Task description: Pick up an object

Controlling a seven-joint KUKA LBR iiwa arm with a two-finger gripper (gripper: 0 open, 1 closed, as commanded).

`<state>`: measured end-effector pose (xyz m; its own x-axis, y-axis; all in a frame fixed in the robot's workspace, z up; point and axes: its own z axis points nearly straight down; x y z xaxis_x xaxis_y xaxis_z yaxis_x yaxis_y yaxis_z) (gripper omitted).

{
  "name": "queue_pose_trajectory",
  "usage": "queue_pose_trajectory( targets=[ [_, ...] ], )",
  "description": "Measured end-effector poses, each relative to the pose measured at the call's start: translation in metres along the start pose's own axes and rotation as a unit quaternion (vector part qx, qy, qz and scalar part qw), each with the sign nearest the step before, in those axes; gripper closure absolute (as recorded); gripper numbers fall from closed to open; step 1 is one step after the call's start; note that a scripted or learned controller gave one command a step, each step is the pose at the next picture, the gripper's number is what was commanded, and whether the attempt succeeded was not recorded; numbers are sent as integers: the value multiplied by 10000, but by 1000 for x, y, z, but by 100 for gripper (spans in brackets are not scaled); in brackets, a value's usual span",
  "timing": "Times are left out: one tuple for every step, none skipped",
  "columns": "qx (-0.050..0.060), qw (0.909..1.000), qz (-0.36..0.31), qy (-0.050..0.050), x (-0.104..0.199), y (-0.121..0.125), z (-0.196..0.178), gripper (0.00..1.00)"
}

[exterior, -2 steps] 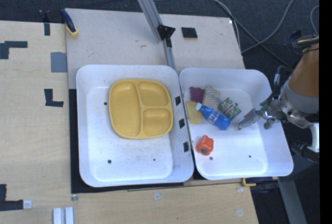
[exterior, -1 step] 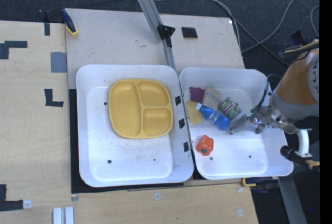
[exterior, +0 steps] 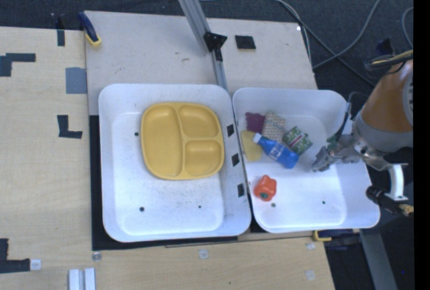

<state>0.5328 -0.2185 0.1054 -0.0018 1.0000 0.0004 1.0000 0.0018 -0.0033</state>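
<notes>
Your gripper hangs near the right bin's right wall; I cannot tell how its jaws stand. The blue bottle lies just left of it, mid-bin, long axis slanting toward the upper left corner.

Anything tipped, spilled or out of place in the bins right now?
Nothing stands out. The yellow tray lies flat in the left bin; the blue bottle lies on its side among the loose items in the right bin.

A yellow tray sits in a white bin; the other bin has a blue bottle and an orange toy.
</notes>
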Motion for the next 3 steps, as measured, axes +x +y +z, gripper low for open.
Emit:
queue_pose_trajectory(
  targets=[
    [-26,10000,2,-5,4,-3,-43,100],
    [-38,10000,-1,-12,5,2,-106,100],
    [-34,10000,-2,-10,4,8,-149,100]
  ],
)
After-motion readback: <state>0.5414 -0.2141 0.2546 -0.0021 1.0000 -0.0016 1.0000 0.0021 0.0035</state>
